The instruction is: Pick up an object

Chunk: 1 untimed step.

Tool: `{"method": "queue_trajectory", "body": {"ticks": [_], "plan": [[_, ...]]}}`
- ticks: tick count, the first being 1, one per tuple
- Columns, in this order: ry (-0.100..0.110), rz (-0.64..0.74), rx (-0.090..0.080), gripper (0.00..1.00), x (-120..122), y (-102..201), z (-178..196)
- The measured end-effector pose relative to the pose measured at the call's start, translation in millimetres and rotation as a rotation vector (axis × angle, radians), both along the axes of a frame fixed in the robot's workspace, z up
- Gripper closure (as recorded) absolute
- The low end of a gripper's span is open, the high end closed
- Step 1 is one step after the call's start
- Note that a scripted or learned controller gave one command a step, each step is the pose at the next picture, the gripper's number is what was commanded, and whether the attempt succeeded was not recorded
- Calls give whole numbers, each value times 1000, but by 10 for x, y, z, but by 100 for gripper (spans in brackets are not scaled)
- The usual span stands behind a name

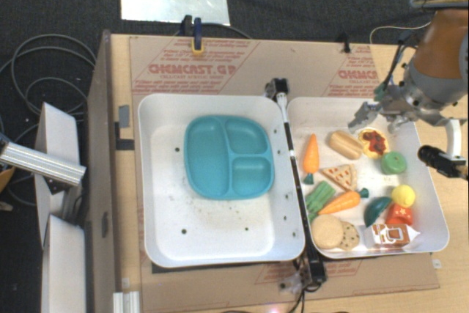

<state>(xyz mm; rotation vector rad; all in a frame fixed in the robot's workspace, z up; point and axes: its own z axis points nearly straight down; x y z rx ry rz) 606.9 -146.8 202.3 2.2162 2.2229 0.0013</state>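
Note:
My gripper (381, 118) hangs over the far right part of the right bin (432, 231). Its two grey fingers are spread open with nothing between them. Just below it lies a red and yellow toy food piece (372, 141), with a tan bun (345, 144) to its left and a green round piece (393, 163) to its lower right. Other toy foods fill this bin: an upright carrot (311, 152), a pizza slice (339, 176), a green pod (319, 196), a second carrot (341, 202), a cookie (327, 233), a lemon (403, 195) and a small carton (390, 234).
The left bin (165, 231) holds a teal divided plate (228, 157). A black divider rail (292, 165) runs between the bins. The arm's orange band (443, 40) and grey body rise at the right edge, with a black part (442, 160) beside the bin's right wall.

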Motion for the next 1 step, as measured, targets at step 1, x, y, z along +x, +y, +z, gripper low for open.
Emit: {"method": "queue_trajectory", "body": {"ticks": [1], "plan": [[-1,-3,5,0,-438,315,-1187]]}}
